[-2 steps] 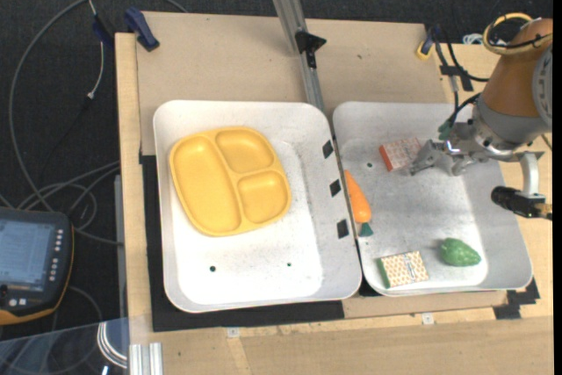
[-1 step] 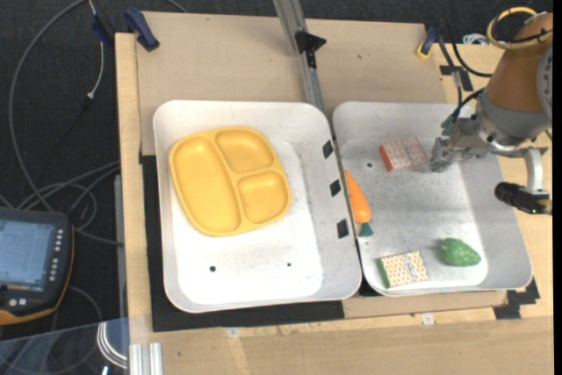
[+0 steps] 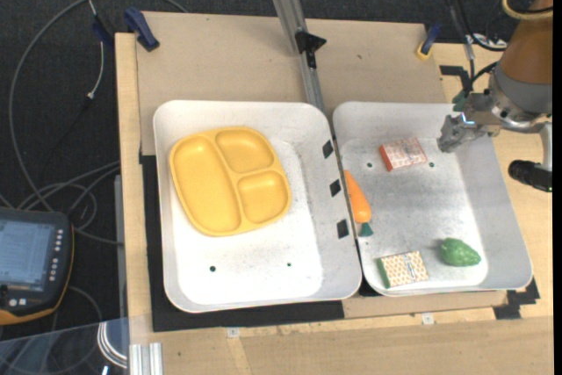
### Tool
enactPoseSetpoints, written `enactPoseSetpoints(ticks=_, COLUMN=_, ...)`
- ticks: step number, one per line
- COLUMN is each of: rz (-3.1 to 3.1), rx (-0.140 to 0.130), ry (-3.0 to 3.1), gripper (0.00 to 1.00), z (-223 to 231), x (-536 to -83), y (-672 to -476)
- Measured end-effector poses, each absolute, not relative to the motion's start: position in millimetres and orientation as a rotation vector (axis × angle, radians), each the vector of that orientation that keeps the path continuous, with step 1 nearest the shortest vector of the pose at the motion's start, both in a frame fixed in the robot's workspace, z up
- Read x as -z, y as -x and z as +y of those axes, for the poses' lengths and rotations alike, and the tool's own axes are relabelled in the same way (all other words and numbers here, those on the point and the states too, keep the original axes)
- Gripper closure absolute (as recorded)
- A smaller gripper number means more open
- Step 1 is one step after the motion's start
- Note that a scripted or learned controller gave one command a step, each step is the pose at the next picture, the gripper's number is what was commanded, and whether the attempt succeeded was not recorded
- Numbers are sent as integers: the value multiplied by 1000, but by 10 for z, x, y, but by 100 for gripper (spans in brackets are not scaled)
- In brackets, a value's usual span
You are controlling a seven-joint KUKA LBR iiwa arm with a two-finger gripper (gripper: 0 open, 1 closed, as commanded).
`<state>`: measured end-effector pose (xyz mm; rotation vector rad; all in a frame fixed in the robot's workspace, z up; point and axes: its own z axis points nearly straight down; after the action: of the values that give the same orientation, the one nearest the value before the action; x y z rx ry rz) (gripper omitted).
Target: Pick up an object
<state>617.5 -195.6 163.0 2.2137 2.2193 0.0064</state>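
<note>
The gripper (image 3: 453, 134), grip state unclear, hovers right of the small red-and-white box (image 3: 403, 155); descending there could miss it.

Tray (image 3: 230, 180) in left bin (image 3: 176, 277)
</note>
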Motion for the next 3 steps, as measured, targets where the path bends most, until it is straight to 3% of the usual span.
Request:
enactPoseSetpoints(ticks=1, rz=2218, rx=-7, ry=-2213, gripper=100, z=-1900, x=-2266, y=-6162)
enactPoseSetpoints(ticks=2, rz=2221, rx=-3, ry=-2218, gripper=100, z=-1898, x=-2426, y=-6172)
enactPoseSetpoints(ticks=3, rz=2231, rx=-1, ry=-2217, gripper=100, z=-1377, x=-2326, y=-6176)
